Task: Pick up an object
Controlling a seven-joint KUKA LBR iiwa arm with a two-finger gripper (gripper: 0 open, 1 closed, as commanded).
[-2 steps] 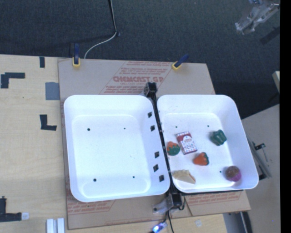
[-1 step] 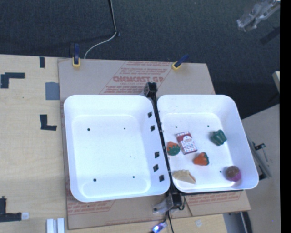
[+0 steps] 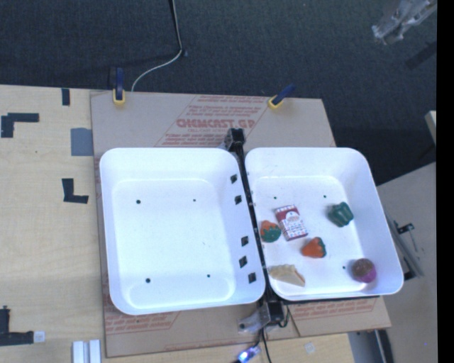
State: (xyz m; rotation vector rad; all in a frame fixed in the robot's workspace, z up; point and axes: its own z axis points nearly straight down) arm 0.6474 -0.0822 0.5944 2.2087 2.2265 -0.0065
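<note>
Counting gives two shallow white plastic bins, the far one (image 3: 170, 234) and the one nearer the tool (image 3: 312, 166). The nearer one holds six single things: a red-and-white small box (image 3: 291, 222), a green chunk (image 3: 341, 214), an orange-and-green round piece (image 3: 269, 231), an orange-red piece (image 3: 313, 247), a tan wedge (image 3: 286, 275) and a purplish ball (image 3: 364, 269). The blurred grey tool (image 3: 404, 18) hangs well apart, up and right of them, touching nothing; released or clenched, I cannot tell.

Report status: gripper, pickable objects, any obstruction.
Gripper high at top right, away from bins. Six small objects loose in right bin, red-white box central. Nothing blocking.
</note>
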